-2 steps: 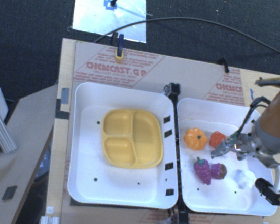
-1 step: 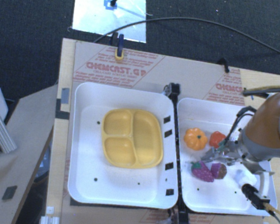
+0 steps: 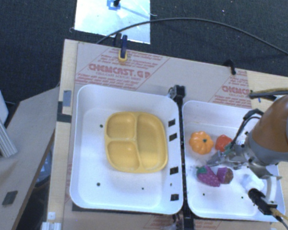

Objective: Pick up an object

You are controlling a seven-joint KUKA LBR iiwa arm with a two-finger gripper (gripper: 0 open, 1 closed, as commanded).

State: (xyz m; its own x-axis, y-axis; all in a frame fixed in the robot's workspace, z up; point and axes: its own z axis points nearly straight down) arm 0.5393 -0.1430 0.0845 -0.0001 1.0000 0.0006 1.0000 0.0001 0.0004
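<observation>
Nearest the camera, a purple toy [image 3: 208, 176] lies in the right bin [image 3: 216, 208], touching a maroon one [image 3: 225, 174]. Above them hangs the gripper [image 3: 222, 158]; its opening cannot be told. An orange pumpkin [image 3: 201, 142] sits nearby. Left bin [image 3: 85, 183] holds a yellow divided plate [image 3: 135, 141].

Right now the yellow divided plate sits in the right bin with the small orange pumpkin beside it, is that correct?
Not quite: the camera view shows the yellow divided plate in the left bin; the small orange pumpkin lies in the right bin, across the divider.
</observation>
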